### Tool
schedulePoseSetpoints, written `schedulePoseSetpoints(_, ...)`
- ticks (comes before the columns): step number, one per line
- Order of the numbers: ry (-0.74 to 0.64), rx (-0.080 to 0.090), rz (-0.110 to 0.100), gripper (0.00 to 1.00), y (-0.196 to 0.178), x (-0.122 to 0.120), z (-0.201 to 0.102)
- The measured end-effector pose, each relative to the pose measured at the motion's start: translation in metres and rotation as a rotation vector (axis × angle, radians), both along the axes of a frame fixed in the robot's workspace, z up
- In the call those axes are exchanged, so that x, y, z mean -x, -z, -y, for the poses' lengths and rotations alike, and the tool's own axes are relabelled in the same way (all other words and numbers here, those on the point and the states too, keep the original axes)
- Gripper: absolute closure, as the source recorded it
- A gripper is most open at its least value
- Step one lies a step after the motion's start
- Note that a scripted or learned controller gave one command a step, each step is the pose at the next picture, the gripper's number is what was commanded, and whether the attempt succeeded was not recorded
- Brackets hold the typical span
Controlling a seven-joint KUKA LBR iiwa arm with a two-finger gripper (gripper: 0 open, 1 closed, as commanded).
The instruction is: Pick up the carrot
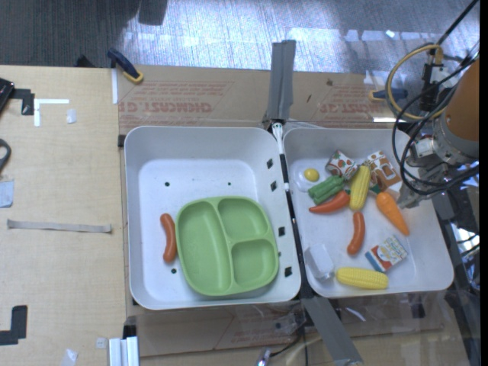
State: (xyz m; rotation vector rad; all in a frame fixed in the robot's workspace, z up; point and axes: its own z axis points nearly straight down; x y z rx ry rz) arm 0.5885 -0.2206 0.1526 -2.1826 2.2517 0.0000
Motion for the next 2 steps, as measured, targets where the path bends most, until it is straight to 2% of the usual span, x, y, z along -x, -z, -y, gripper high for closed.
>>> schedulePoseSetpoints(1,-0.498,0.006,0.001,1.00,0.054,0.016,0.000)
schedulePoseSetpoints(2,-0.435,0.001,0.002,1.00,-0.020,-0.036,-0.087)
